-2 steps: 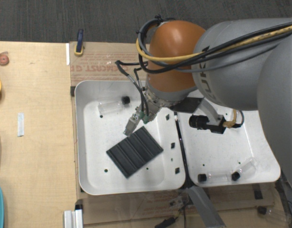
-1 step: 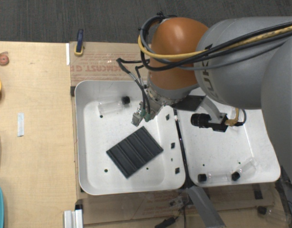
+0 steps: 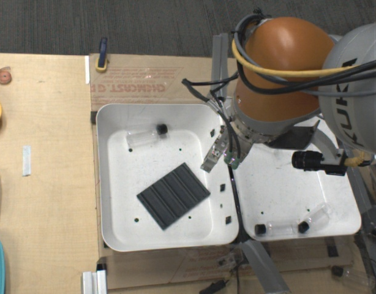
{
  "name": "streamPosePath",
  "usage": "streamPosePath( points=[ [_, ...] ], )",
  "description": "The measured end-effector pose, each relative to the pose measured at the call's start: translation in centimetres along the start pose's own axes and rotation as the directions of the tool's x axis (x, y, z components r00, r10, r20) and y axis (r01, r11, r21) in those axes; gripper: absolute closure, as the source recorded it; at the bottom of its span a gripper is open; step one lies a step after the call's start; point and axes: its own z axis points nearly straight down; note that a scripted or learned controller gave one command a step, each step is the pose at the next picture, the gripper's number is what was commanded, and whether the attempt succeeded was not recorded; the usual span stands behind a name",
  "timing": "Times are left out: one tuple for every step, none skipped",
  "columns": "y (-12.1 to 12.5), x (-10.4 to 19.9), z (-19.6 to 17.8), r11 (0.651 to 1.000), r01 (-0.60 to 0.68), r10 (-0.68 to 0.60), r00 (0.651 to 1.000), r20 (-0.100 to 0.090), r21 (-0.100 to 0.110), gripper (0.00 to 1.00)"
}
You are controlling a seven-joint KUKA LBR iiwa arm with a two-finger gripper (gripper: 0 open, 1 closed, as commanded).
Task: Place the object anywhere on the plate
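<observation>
A robotics lab or test workshop, seen from above. A large industrial robot arm, grey with an orange band and a yellow cable looped around it, reaches over a pale wooden bench. Two shallow white bins sit side by side on flattened cardboard printed with lettering. A blue clamp grips the bench edge. Metal frame struts show under the bins, and dark grey carpet covers the floor beyond.
</observation>
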Motion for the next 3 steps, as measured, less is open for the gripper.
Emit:
streamPosePath(
  points=[
    [3.7, 4.0, 0.8, 1.0, 0.009, -0.009, 1.0, -0.001, 0.001, 1.0],
    [8.4, 7.3, 4.3, 0.991, 0.131, -0.131, 0.991, -0.001, 0.001, 1.0],
    [11.8, 2.3, 0.9, 0.978, 0.207, -0.207, 0.978, 0.003, -0.002, 1.0]
  ],
)
